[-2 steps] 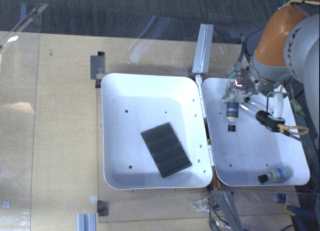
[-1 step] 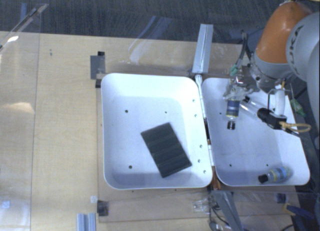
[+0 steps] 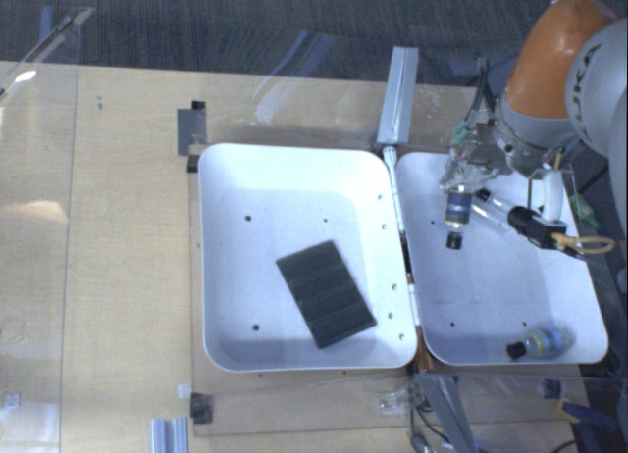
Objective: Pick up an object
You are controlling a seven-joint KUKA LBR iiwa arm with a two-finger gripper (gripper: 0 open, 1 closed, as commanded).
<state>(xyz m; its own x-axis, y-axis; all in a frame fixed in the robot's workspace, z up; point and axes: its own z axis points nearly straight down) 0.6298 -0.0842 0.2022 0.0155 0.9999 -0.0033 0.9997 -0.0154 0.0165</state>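
- the wooden bench [image 3: 108, 275] carries two shallow white bins side by side, the left bin [image 3: 235, 172] and the right bin [image 3: 579, 304], meeting along a narrow seam near the middle of the view.
- the grey arm [image 3: 564, 59], with its orange band, comes in from the right and hangs over the upper part of the right bin, wrist pointing down and to the left.
- a dark ribbed rectangular pad [image 3: 326, 293] lies flat in the left bin, its long axis running from upper left to lower right; it is well apart from the arm, across the seam.
- the gripper [image 3: 455, 224] sits low over the upper left of the right bin, close to the seam; a small cylindrical piece with a blue band and a dark tip hangs there, and i cannot say whether that is part of the tool or a thing in its grasp, so whether it is clasped or released cannot be judged from this view.
- a small bottle [image 3: 538, 343] with a dark cap lies on its side in the lower right corner of the right bin, long axis roughly left to right, cap to the left.
- my read: the bottle is the nearer candidate, same bin, lying below and to the right of the gripper; reaching it means travelling toward the near wall, and its round body lying close to that wall may roll or leave little room for a finger.
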